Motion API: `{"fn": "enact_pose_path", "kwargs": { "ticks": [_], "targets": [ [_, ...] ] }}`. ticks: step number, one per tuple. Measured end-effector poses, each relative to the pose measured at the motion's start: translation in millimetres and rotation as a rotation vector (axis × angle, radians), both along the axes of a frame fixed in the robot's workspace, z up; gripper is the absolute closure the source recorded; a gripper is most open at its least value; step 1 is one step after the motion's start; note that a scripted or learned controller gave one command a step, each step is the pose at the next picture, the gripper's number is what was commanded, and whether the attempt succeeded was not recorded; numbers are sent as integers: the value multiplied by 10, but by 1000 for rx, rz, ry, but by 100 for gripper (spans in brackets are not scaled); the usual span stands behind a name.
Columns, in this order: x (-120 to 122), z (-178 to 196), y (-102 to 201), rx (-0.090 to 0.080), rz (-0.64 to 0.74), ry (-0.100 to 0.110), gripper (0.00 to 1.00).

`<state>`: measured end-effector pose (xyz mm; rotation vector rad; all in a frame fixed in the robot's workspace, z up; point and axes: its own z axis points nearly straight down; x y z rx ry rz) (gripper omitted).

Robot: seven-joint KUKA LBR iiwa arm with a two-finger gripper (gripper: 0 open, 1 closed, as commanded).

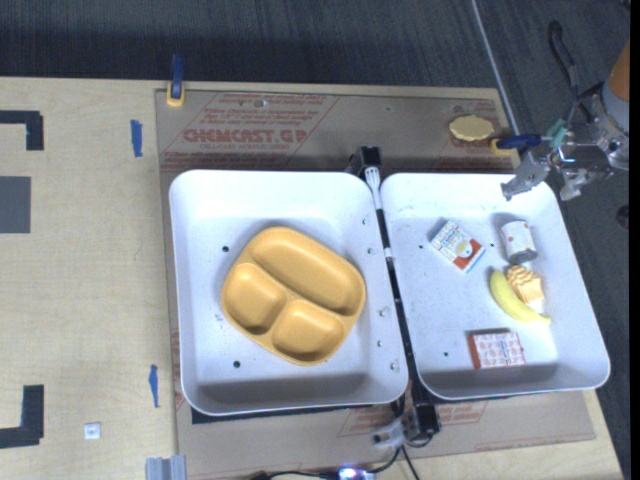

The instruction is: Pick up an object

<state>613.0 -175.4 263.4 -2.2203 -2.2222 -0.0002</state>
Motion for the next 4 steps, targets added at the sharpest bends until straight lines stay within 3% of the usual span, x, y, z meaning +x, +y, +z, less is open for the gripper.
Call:
{"fn": "enact_pose_path", "kwargs": {
  "ticks": [1, 2, 3, 4],
  "targets": [
    [-142, -1508, -162, -12, 0, -23, 0],
    [-588, -1688, 16, -1, -1, -3, 0],
    [-1317, -1780, 203, 0, -1, -1, 0],
    [-1295, -1671, 194, -4, -2, -8, 100]
  ]
}}
